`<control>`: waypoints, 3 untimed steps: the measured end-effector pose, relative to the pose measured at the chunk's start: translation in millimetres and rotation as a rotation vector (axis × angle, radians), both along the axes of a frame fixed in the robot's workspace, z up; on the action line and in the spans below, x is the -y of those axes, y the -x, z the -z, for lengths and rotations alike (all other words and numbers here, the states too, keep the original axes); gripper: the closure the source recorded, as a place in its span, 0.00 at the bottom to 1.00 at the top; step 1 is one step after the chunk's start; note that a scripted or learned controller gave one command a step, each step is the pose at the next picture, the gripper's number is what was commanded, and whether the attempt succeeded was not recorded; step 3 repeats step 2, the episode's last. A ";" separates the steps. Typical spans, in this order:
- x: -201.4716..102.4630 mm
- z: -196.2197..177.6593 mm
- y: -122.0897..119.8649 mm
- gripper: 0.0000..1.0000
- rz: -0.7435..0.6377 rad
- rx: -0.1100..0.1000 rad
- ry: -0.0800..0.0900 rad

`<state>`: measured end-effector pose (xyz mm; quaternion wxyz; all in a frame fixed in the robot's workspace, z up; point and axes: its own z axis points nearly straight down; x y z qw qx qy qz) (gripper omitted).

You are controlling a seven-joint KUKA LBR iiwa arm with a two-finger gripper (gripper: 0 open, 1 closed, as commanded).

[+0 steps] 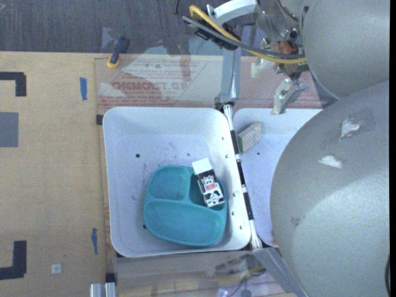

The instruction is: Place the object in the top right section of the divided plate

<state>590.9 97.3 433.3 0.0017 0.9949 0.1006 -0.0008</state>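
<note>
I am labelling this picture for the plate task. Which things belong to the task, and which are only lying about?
For the task:
- teal divided plate, in the left bin
- small black-and-white box, lying in the plate's top right section
- pincer, above the right bin

Only lying about:
- small grey-green block in the right bin
- yellow-handled tool on the bench

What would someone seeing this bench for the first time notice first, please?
The bulky grey arm fills the right side, covering most of the right bin. Next comes the teal divided plate in the left bin, with a small black-and-white box lying in its top right section. The gripper hangs above the right bin's far edge, near a small greenish block.
</note>
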 end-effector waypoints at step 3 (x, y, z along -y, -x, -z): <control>-36.7 25.5 -56.1 0.00 -0.106 -0.002 0.000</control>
